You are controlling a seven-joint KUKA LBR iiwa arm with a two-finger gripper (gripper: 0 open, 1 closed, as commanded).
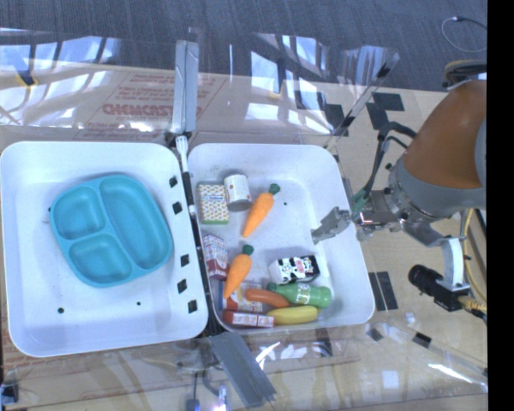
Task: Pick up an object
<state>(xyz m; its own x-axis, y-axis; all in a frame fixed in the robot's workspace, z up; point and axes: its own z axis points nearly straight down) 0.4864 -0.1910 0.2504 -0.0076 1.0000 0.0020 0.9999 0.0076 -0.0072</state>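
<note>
From the overhead camera, the gripper [332,223] hung at the right bin's [329,166] right wall; I couldn't tell its state. The nearest object, a milk carton [293,268], lay just below-left of it, long axis roughly level.

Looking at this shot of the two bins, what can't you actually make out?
- Tool: small and grey over the right bin's rim; open or shut unclear.
- Boxes under the banana: partly covered, print too small.
- Can label: too small to read.
- Arm: cut off by the right edge.
</note>
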